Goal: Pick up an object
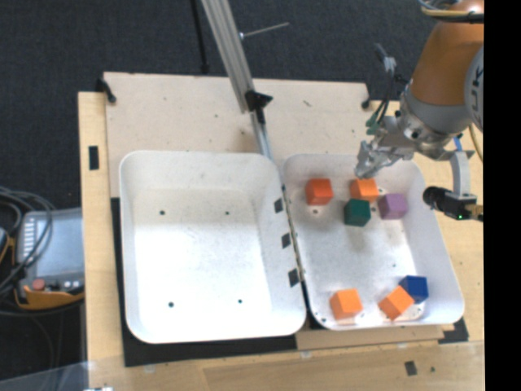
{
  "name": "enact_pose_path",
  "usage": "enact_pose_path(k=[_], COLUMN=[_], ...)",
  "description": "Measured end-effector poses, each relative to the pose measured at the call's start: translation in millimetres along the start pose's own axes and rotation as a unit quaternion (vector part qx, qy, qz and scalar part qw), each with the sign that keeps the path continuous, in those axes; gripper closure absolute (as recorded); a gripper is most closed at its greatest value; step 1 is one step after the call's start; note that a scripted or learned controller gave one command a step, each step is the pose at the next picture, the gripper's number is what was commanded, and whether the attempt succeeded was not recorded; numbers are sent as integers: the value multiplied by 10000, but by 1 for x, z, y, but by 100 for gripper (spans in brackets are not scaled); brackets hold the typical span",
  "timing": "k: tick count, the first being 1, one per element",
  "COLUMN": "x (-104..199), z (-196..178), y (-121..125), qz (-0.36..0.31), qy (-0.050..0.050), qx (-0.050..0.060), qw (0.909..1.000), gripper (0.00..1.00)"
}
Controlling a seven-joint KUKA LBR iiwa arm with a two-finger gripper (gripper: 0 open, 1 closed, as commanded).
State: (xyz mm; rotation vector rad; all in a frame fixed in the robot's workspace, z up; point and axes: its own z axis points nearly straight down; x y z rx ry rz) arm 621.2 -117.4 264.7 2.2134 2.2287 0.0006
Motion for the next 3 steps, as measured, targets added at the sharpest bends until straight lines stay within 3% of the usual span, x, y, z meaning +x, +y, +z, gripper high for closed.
enact_pose_path(k=[3], x=[171], z=[25], y=[9], qz=[-2], qy=[4], qx=[22], qw=[10000], gripper=[100])
